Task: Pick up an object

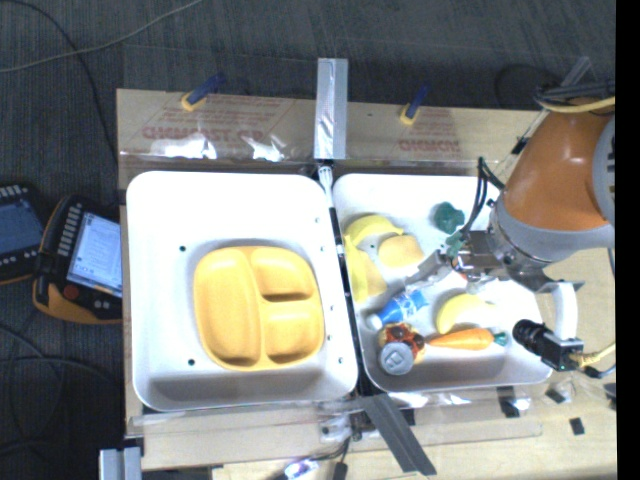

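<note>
A: Left bin (160, 218) contents?
B: One yellow divided tray (258, 304), three compartments, centred on the bin floor.

A: Right bin (420, 190) contents?
B: Yellow plastic pieces (378, 243) against the left wall, toward the far edge. Small teal object (447, 214) near the far edge, apart from the rest. Clear bottle with blue label (403, 306) lying tilted at mid-floor. Round metal can (396, 354) near the front left corner. Toy carrot (458, 340) lying flat along the front edge, just beside the can. Yellow rounded piece (462, 313) just behind the carrot.

A: Arm position?
B: Orange band (560, 173) over the right bin's right edge. Gripper (452, 258) low over mid-bin, above the bottle's upper end.

A: Finger state?
B: Cannot tell; fingertips too small and blurred against the clutter. Nothing seen clamped between them.
</note>
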You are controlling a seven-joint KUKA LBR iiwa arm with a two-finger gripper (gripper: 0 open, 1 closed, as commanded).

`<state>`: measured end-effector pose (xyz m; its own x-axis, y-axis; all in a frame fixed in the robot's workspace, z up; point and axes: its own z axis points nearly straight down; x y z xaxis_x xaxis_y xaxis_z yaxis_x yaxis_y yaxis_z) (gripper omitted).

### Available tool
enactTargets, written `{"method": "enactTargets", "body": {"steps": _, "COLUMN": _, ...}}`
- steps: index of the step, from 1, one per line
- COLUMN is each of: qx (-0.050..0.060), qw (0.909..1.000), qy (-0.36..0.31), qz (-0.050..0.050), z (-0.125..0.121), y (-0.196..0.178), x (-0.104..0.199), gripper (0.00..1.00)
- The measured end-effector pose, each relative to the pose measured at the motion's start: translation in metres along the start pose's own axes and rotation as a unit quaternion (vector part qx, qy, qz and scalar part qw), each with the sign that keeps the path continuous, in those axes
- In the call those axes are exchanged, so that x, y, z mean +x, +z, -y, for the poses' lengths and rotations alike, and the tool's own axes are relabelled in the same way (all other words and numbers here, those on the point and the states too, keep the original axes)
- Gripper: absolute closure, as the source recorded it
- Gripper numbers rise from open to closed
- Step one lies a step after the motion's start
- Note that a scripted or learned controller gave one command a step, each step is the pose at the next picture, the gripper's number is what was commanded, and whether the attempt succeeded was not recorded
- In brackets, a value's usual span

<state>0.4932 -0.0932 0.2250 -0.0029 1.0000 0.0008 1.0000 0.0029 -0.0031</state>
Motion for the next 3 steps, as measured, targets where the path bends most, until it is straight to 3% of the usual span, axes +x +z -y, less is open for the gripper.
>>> {"method": "enactTargets", "body": {"steps": 1, "qx": -0.001, "qw": 0.9997, "qy": -0.025, "qz": -0.001, "z": -0.002, "y": 0.130, "x": -0.004, "gripper": 0.00}}
{"method": "enactTargets", "body": {"steps": 2, "qx": -0.008, "qw": 0.9997, "qy": -0.025, "qz": -0.001, "z": 0.004, "y": 0.134, "x": -0.021, "gripper": 0.00}}
{"method": "enactTargets", "body": {"steps": 3, "qx": -0.009, "qw": 0.9997, "qy": -0.024, "qz": -0.001, "z": 0.003, "y": 0.125, "x": -0.021, "gripper": 1.00}}
